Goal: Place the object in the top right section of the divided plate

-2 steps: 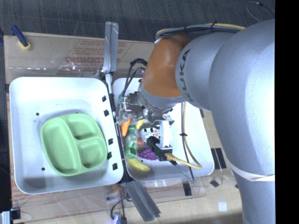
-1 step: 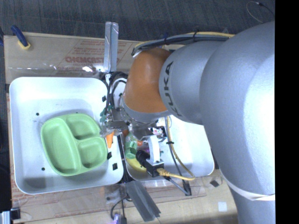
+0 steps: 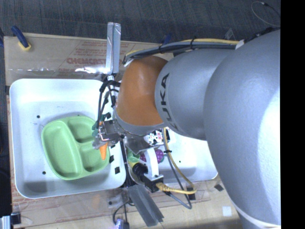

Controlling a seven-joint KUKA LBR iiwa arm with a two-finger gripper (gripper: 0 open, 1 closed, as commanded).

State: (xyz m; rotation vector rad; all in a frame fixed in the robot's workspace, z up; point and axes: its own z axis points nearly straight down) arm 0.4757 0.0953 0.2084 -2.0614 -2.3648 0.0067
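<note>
Hovering at the right rim of the green divided plate (image 3: 64, 149), the gripper (image 3: 101, 142) has a small orange object (image 3: 103, 152) just under it, carrot-coloured, narrow and tapered. Whether the jaws pinch it, I cannot tell; the orange-banded arm (image 3: 143, 97) hides them. It sits over the plate's lower right compartment, near the ridge, so a release here could land it in the wrong section or tip it off the rim into the left bin (image 3: 28, 109)
</note>
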